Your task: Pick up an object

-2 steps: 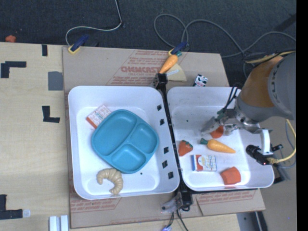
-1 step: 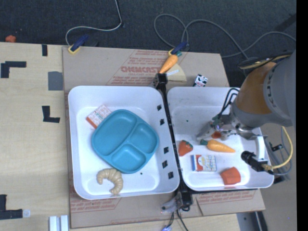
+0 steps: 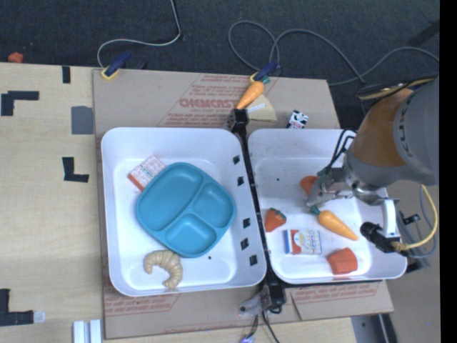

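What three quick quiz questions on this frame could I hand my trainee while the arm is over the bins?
1. True or false: the blue divided plate lies in the right bin.
2. Which item lies nearest the gripper? A) croissant B) carrot C) red block
3. Fill in: the small carton lies between the strawberry and the ____.

Key: 1 false, it lies in the left bin; 2 B; 3 red block.

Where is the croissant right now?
The croissant lies in the left bin, near its front left corner, just below the blue plate and far from the tool in the right bin.
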Robot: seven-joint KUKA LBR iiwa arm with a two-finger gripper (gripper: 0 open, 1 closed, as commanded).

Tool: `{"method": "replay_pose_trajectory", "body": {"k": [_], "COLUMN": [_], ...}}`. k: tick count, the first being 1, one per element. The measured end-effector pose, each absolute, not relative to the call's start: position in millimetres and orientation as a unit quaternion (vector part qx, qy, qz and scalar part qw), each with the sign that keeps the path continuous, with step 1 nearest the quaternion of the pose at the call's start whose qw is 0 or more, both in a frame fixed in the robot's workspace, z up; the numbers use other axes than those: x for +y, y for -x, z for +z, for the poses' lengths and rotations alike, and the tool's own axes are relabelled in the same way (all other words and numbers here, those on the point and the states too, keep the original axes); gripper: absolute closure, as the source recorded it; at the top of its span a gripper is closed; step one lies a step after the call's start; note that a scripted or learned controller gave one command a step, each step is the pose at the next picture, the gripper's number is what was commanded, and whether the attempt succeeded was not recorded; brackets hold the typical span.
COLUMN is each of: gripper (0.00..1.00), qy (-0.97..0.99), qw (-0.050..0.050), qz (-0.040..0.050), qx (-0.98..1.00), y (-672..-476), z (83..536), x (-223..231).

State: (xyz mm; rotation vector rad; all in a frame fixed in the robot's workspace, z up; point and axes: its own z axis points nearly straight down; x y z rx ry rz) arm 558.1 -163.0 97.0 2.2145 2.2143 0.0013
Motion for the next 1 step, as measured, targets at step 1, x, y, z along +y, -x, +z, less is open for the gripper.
{"method": "replay_pose_trajectory", "body": {"k": [1], "gripper": [0.00], "qy": [-0.707], "qw": [0.005], "qz": [0.0003], "qx": [0.707], "y": [-558.0], "z": [96.7], "x": [-162.9]}}
